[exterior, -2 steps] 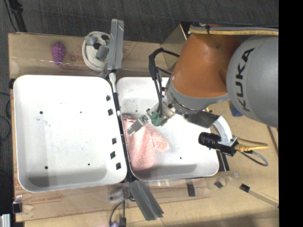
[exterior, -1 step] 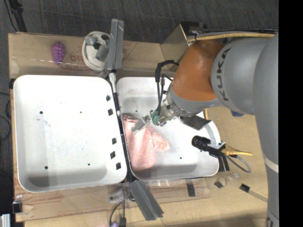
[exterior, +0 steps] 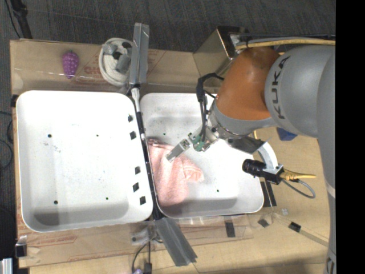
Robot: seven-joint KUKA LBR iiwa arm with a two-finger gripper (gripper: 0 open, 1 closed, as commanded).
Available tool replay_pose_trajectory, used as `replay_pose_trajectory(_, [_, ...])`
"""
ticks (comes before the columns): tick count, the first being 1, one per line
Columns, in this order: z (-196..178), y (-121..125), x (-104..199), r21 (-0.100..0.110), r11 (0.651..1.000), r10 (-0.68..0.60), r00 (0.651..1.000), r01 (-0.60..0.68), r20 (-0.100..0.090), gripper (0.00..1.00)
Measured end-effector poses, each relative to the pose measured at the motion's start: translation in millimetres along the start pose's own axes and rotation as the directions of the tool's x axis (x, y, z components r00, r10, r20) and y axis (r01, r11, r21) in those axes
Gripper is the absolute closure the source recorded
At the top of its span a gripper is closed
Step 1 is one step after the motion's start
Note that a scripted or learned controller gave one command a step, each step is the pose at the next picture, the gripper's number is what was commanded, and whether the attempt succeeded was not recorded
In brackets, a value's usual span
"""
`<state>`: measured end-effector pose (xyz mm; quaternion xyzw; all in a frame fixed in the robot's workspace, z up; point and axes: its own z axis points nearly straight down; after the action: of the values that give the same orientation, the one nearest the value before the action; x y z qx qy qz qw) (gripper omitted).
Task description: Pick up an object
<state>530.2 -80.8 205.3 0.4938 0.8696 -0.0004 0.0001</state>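
Note:
A crumpled pink cloth lies in the right bin, against its left wall. My gripper hangs over the right bin, just above the cloth's upper edge, its grey fingers pointing down-left toward the cloth. The big grey arm with its orange band covers the bin's upper right part. Nothing shows between the fingers, and whether they touch the cloth is unclear.
The left bin stands beside the right one, parted by a grey divider bar with black clips. On the bench behind the bins lie a purple grape-like toy and a white coil.

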Motion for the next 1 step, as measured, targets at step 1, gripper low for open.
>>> replay_pose_trajectory(1, [79.2,-31.5,-42.5,0.004,0.997,0.072,0.997,-0.072,-0.003,0.00])
